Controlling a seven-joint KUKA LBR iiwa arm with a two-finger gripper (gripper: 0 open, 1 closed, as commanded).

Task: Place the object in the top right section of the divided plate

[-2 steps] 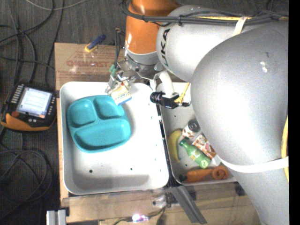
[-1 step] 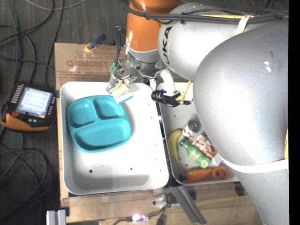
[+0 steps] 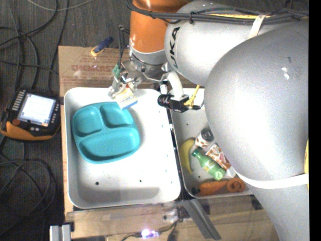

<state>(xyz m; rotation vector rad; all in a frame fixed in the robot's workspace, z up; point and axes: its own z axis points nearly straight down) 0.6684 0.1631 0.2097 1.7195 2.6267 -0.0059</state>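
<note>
A: Entry one, the arm point(image 3: 210, 49)?

B: Grey KUKA body with an orange band, reaching in from the right and covering much of the upper and right part of the view. Its gripper point(image 3: 122, 87) hangs over the far edge of the left bin point(image 3: 85, 185), just above the upper right corner of the plate.

A: State of the gripper?

B: Closed around a small object point(image 3: 126, 101), white with a blue edge and a touch of yellow. The object sits between the fingers and pokes out below them, its lower end over or touching the rim of the plate; which of the two cannot be told.

A: Entry two, the plate?

B: Teal divided plate point(image 3: 106, 131), three sections, lying flat in the left bin toward its far side. Two smaller sections at the top, one long section below. The held object is at the outer corner of the top right section point(image 3: 117, 115).

A: Entry three, the right bin point(image 3: 186, 182)?

B: Partly hidden by the arm. Visible contents: a yellow banana point(image 3: 186, 154), a green bottle point(image 3: 208, 166), a printed snack packet point(image 3: 216, 154), an orange carrot point(image 3: 220, 187).

A: Anything off the bench?

B: A control pendant point(image 3: 31, 113) with a lit screen on the floor at left, cables around it.
</note>
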